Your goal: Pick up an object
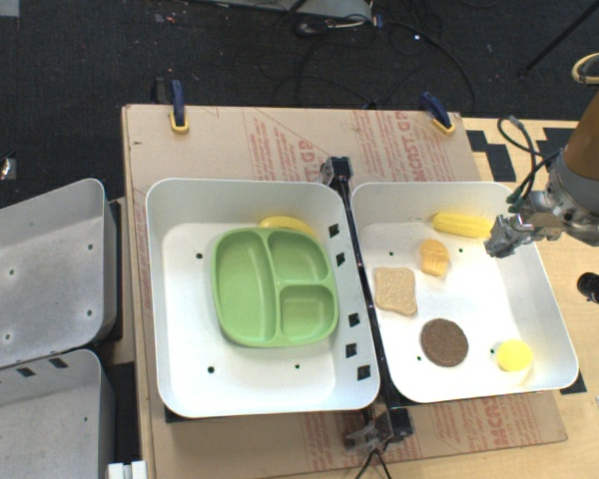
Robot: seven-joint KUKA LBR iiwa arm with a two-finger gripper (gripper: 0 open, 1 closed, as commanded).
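The right bin (554,302) holds several toy foods: a yellow corn cob (461,225) at the back, an orange piece (434,257) below it, a tan bread slice (395,290), a brown round patty (444,341) and a small yellow round piece (515,355) at the front right. My gripper (503,238) hangs over the bin's back right, just right of the corn cob and apart from it. Nothing shows between its fingers.
The left bin (170,297) holds a green divided plate (276,287) with a yellow object (285,224) peeking out behind it. A black clamp bar (357,267) runs between the two bins. Spare white bins (40,267) lie off the bench at the left.
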